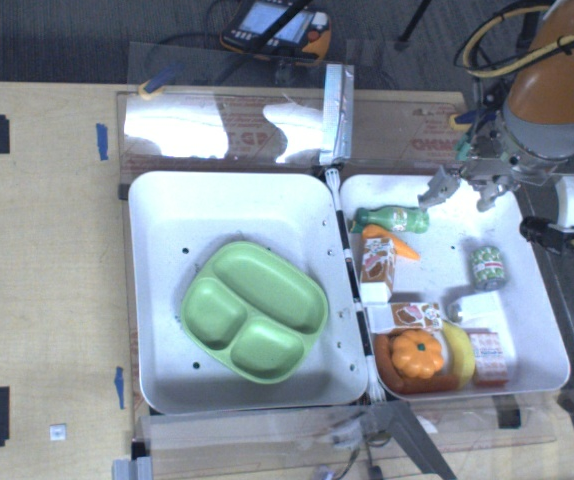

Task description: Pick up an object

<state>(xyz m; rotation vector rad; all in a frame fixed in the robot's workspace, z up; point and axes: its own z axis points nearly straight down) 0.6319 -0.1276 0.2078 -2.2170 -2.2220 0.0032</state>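
My gripper (464,190) hangs over the back of the right bin (542,303), its two grey fingers spread apart with nothing between them, so it is open. Just left of it lies a green bottle (393,218) on its side. Below the bottle sit an orange carrot (395,243) and a small brown carton (377,263). A green can (487,266) lies toward the bin's right side. Near the front are an orange pumpkin (416,354), a yellow banana (458,352), a red-and-white packet (488,356) and a small box (417,315).
The left bin (157,228) holds a green divided plate (254,310). A metal divider (339,118) stands behind the seam between the bins. Cables and the arm's orange wrist (547,93) fill the upper right. A handheld pendant (272,25) lies beyond the bench.
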